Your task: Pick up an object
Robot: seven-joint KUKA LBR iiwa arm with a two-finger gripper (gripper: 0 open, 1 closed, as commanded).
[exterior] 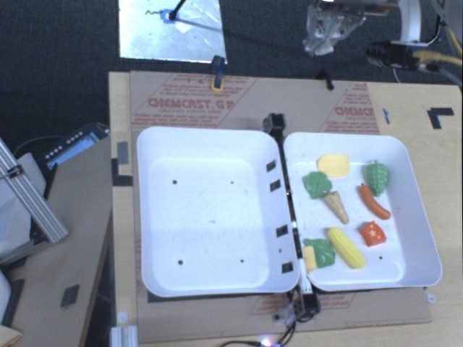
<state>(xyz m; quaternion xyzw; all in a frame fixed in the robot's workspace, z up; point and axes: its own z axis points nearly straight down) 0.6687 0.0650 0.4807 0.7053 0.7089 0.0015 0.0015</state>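
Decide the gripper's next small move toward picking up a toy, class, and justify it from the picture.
Probably bring the gripper forward and down over the right bin. It sits high beyond the bench's far edge, holding nothing, while every toy, such as the corn cob, lies in that bin.

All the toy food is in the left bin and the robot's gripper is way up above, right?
Not quite. The camera view shows the toy food, like the corn and sausage, in the right bin, not the left. The gripper is indeed up above the bench.

Gripper (324,43) high at top right, pointing down, arm above.
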